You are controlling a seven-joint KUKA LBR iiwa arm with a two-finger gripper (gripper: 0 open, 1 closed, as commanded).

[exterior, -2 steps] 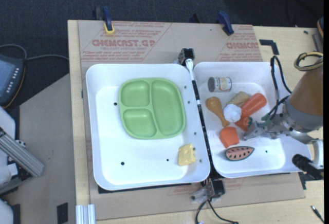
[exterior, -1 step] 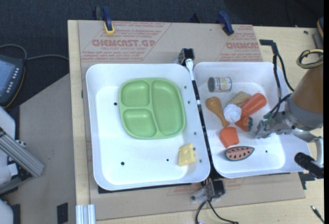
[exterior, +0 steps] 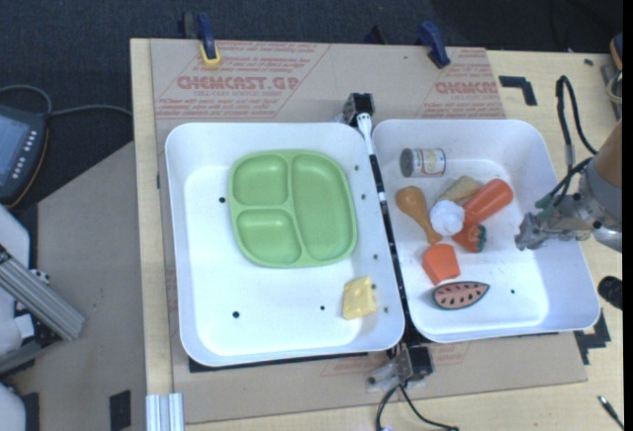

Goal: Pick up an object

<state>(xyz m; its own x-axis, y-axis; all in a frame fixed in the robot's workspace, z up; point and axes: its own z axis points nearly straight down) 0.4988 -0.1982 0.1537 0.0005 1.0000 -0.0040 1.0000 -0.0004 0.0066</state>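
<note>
The right bin [exterior: 529,305] holds a small can [exterior: 423,162], a drumstick-shaped toy [exterior: 417,210], a white ball [exterior: 447,217], a beige wedge [exterior: 461,189], an orange-red carrot-like toy [exterior: 483,207], an orange cup shape [exterior: 441,263] and a watermelon slice [exterior: 461,295]. My gripper [exterior: 539,229] hangs over the right side of this bin, to the right of the carrot-like toy and apart from it. Nothing shows between its fingers.
The left bin [exterior: 198,310] holds a green divided plate [exterior: 294,207] and a yellow cheese piece [exterior: 359,299] near its front right corner. Blue clamps [exterior: 207,36] sit at the bench's back edge. Cables [exterior: 569,113] run at the right.
</note>
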